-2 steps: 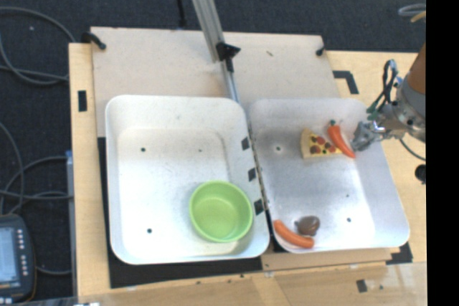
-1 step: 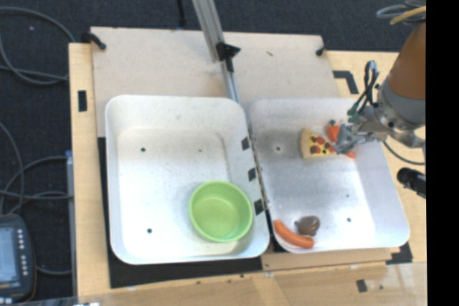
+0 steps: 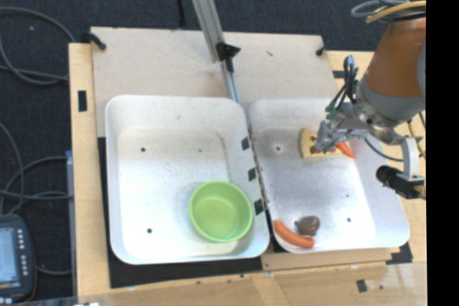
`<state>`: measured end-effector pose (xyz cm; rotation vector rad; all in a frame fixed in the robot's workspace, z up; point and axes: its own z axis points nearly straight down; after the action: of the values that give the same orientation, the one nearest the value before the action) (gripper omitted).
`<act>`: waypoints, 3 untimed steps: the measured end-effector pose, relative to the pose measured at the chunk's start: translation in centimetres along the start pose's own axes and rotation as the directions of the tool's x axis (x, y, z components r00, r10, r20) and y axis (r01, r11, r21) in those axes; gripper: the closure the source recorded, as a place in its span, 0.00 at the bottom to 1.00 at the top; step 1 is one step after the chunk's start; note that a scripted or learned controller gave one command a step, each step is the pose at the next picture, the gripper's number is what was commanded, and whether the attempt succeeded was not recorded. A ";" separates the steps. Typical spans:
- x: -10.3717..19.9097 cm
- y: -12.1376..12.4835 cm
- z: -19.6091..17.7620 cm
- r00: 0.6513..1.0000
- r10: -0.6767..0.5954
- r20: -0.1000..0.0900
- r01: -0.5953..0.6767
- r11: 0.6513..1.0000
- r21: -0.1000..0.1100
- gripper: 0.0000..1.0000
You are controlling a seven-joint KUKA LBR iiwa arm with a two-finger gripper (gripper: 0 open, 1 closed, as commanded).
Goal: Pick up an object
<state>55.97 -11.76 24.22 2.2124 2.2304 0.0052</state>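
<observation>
On the surface [image 3: 158, 61] the arm [image 3: 394, 68] reaches to the right bin [image 3: 373, 215], upper right of frame, its hand [image 3: 328, 141] low over a yellow block [image 3: 310, 145], grip state unclear, so next it must close and lift.

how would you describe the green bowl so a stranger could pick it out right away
Start at the left white bin of the two on the bench. Go to its near right corner, by the divider between the bins. The green bowl sits there upright, round and lime green, unlike the small orange and brown items in the other bin.
</observation>
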 end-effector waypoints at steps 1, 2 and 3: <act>4.8 0.8 0.0 1.000 0.000 0.001 0.000 1.000 0.000 1.00; 10.5 0.1 0.9 1.000 0.001 0.001 -0.001 1.000 0.002 1.00; 16.0 -0.2 1.5 1.000 0.000 0.001 0.000 1.000 0.003 1.00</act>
<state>55.62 4.25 22.73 2.2138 2.2310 0.0011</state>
